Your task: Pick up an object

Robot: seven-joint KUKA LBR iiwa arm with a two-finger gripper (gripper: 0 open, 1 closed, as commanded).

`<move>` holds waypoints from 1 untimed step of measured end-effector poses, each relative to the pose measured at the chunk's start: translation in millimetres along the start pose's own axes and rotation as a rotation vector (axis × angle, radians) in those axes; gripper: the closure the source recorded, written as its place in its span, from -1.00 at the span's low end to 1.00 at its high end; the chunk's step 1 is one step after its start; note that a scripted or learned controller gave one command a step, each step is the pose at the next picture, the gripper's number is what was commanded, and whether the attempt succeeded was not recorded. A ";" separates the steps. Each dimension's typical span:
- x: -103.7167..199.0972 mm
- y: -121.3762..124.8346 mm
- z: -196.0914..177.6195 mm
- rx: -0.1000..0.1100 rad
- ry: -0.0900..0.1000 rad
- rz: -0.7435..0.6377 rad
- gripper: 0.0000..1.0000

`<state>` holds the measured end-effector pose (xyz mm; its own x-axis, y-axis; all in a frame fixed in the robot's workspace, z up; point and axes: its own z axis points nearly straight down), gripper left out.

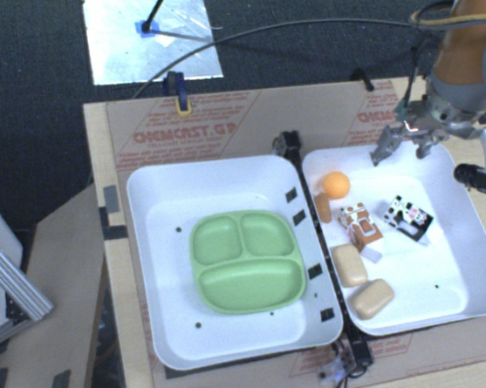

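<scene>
Camera view: 2 shallow white bins sit side by side on a cardboard sheet [217,122] printed with red lettering, in the middle of the frame. The left bin [161,243] holds a green divided plate [247,260] with 3 compartments, lying flat near its centre. The right bin [463,267] holds the loose objects, all in its left and middle part. An orange ball [337,184] lies near the upper left of this bin, with a small orange-brown cylinder [323,207] just beside it against the left wall. Below them is a brown and white toy block [360,225], and to its right, apart from it, a black and white toy [407,217] lying tilted. Lower down, a tan bar [349,264] lies close to the left wall, and a second tan rounded piece [372,298] lies just below it, near the bin's lower left corner.

The arm comes in at the upper right of the frame. Its gripper [405,146] hangs over the upper edge of the right bin, its 2 fingers spread apart with nothing between them, well apart from the black and white toy and to the right of the orange ball.

A silver sheet [149,33] lies on the dark floor at the top left.
</scene>
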<state>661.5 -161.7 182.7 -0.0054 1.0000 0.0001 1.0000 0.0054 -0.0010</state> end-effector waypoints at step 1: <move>-2.3 -7.2 44.9 0.000 0.000 0.004 -1.00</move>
<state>654.3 -164.0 137.8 -0.0017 1.0000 -0.0004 1.0000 0.0017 -0.0010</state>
